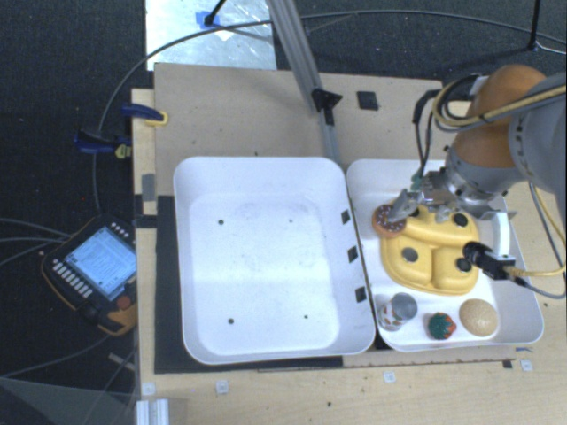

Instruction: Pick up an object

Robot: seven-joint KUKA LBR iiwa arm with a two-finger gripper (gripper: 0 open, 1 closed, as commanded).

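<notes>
Claw [409, 204] touching donut [387, 220], beside yellow toy [430, 253]

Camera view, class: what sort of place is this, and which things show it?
Probably a robotics lab: a robot arm reaches over two white bins on a bench, with a handheld controller and loose cables on the floor.

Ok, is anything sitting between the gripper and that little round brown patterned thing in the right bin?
Nothing visible does. The gripper sits low in the right bin, just right of the round brown object, which leans on the big yellow toy. The toy crowds it from below right.
</notes>
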